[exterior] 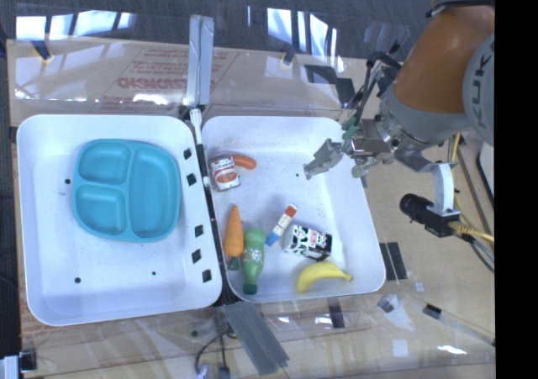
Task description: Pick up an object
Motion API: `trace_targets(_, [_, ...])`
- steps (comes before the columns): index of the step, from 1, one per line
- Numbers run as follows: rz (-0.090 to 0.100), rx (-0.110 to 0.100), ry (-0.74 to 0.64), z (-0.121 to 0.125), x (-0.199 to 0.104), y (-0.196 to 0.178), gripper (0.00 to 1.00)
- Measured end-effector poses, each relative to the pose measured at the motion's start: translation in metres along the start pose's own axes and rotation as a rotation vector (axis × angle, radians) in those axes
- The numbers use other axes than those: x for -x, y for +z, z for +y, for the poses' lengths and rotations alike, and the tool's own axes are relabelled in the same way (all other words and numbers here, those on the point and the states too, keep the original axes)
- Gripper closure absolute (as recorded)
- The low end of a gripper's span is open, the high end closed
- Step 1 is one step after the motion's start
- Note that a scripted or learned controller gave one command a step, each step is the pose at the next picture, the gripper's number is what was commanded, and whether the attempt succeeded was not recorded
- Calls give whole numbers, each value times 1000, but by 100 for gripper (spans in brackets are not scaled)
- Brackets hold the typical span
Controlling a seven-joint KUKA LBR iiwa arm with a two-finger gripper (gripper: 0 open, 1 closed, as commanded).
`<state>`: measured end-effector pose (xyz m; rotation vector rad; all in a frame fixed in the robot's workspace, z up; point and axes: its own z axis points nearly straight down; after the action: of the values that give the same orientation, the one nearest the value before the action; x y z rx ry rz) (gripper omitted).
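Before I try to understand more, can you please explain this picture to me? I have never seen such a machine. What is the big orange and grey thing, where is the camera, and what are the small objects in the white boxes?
The orange and grey thing is a robot arm, reaching in from the right. Its grasping part hangs above the right shallow white bin, and I see nothing held in it. One camera looks down at a slant on both bins. The left white bin holds a blue plastic divided plate. The right one holds toy food: a yellow banana, an orange carrot, a green bottle, a small red-labelled can, a red sausage, a black-and-white carton and a small tube.
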<state>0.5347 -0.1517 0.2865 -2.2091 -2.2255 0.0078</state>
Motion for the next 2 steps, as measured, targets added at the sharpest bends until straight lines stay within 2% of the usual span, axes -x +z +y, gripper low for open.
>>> trace_targets(1, [0,-2,-93,52,-14,141,0])
trace_targets(2, [0,2,-164,123,-33,197,0])
